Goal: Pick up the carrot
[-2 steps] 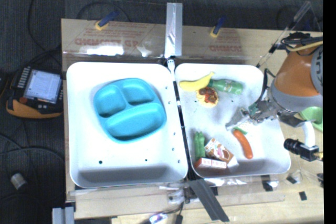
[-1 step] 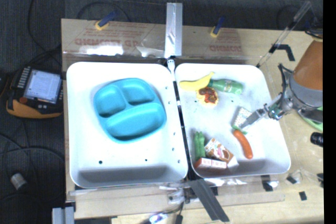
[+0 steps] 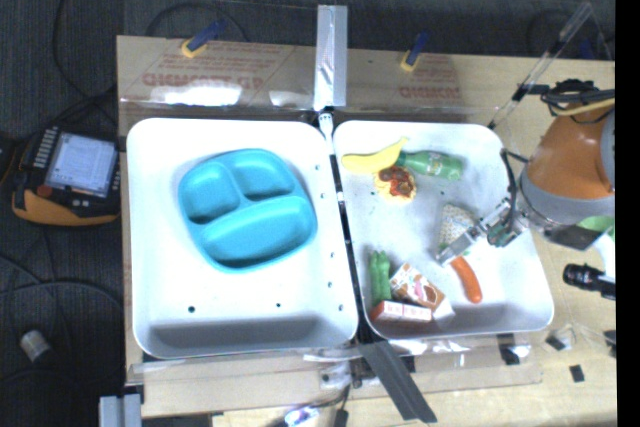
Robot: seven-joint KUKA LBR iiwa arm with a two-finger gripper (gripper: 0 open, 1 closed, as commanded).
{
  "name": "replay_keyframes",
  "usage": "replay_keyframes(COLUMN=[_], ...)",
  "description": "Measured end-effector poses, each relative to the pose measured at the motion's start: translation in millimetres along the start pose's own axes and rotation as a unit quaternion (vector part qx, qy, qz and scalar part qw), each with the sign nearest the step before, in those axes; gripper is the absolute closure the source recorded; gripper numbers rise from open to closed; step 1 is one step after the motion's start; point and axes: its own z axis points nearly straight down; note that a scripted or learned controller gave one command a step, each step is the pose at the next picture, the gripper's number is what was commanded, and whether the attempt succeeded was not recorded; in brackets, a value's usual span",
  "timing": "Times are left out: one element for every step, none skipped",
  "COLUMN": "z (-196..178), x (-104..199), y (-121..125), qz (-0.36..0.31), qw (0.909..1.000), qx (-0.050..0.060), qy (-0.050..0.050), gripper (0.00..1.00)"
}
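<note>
since the carrot (image 3: 467, 279) lies flat in the lower right part of the right bin (image 3: 520, 310), slanting from upper left to lower right, the claw (image 3: 462, 244) would do best to come straight down over its middle with the jaws set across its short width, not along its length. at present the claw hangs just above and to the left of the carrot's upper end, near it but not around it; nothing sits between the fingers, and at this slant i cannot tell whether they stand wide or narrow. a small shift toward the lower right, judging by how things lie, would put it over the thickest part, where a grip is least likely to slip off the tapered end.

close by, a pale speckled lump (image 3: 455, 220) lies just above the claw, and a red and white carton (image 3: 412, 296) sits to the carrot's left with a gap between, so a finger going down on that side has room but not much. a green pod (image 3: 380, 276) lies beyond the carton, and a banana (image 3: 374, 157), a green bottle (image 3: 433, 164) and a small reddish-brown piece (image 3: 397, 181) sit well apart at the bin's far end. the bin wall to the right is near enough to crowd the outer finger. the left bin (image 3: 160, 315) holds a blue divided plate (image 3: 245, 206), out of the way.
</note>
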Motion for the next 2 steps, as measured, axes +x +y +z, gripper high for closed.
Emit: replay_keyframes(z=[-1,-146], x=[59,21], y=[-19,-44], qz=[-0.079,-0.023], qw=[0.9968,0.9997], qx=[0.0,0.006], qy=[-0.007,0.0], gripper=[0.0,0.0])
